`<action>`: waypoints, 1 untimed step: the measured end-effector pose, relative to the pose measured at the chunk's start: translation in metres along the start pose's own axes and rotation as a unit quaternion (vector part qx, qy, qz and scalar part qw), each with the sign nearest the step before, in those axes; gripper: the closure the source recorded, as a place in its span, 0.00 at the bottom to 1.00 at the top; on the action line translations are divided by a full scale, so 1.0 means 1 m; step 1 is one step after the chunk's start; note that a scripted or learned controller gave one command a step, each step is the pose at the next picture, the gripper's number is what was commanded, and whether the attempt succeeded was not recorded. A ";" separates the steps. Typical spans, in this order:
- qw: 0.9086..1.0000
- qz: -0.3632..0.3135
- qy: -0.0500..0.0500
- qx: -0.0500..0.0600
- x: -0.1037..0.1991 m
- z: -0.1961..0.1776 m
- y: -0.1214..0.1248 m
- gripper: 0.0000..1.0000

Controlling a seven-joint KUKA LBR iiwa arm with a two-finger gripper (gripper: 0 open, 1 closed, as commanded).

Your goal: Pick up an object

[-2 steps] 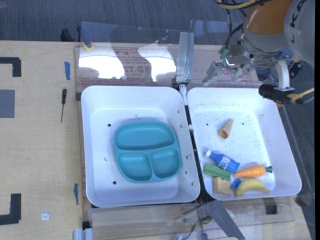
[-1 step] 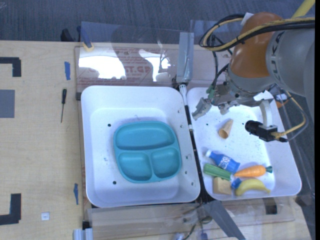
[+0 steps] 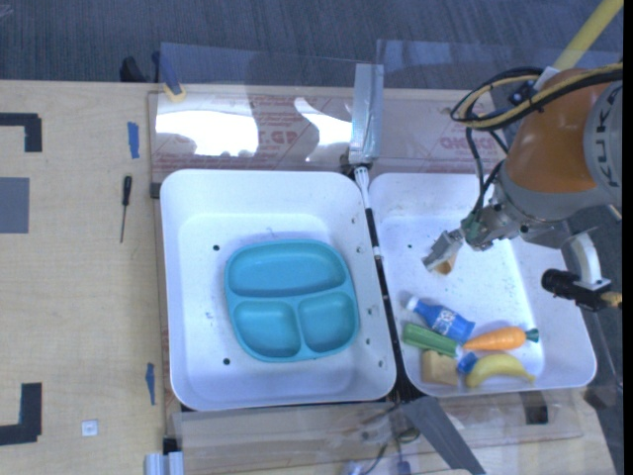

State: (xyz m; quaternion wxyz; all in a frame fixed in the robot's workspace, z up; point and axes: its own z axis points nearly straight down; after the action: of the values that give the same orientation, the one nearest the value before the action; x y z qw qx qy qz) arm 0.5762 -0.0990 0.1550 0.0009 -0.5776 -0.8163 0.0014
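arm (image 3: 564, 156): cut off by right edge | gripper (image 3: 441, 254): small, blurred, finger state unclear, brownish bit at tip unidentifiable | toy pile: tan block (image 3: 435, 366) partly under banana (image 3: 499, 368) and blue tube (image 3: 444, 318) | right bin (image 3: 569, 364): near corner partly hidden

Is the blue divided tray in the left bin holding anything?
Empty. All three compartments of the blue tray show bare blue plastic.
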 end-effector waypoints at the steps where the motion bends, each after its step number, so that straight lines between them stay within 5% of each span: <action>1: 1.000 0.002 -0.002 -0.005 -0.024 0.067 0.008 0.00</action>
State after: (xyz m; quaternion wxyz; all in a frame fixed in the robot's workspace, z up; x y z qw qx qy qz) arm 0.5912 -0.1196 0.0881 -0.0034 -0.5791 -0.8152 -0.0019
